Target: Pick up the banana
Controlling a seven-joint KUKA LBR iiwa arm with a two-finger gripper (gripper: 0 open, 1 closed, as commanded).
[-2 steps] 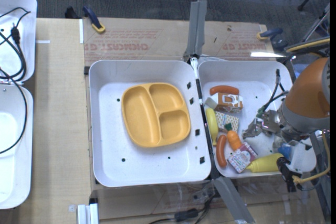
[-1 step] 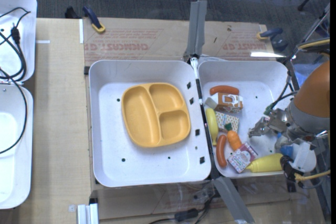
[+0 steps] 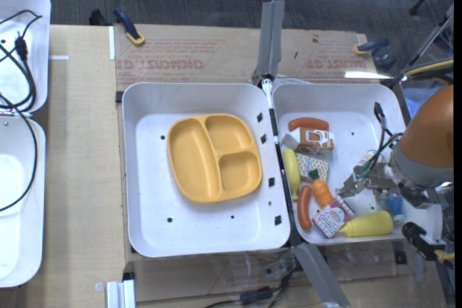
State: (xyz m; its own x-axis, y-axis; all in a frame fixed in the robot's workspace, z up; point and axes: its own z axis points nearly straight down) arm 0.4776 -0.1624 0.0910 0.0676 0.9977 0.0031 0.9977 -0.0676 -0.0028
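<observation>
The banana (image 3: 290, 169) is pale yellow and lies lengthwise against the left wall of the right bin (image 3: 346, 101), next to the divider. My gripper (image 3: 351, 186) hangs over the right half of that bin. It reaches in from the right under the arm's orange band (image 3: 433, 130). It sits well to the right of the banana, with a carrot (image 3: 321, 192) and a patterned packet (image 3: 315, 166) between them. Nothing shows in its grasp.
The right bin also holds a red sausage (image 3: 308, 123), an orange-and-white box (image 3: 315, 140), a second sausage (image 3: 304, 206), a pink packet (image 3: 332, 218) and a yellow squeeze bottle (image 3: 369, 225). A yellow divided plate (image 3: 214, 156) lies in the left bin (image 3: 144, 177).
</observation>
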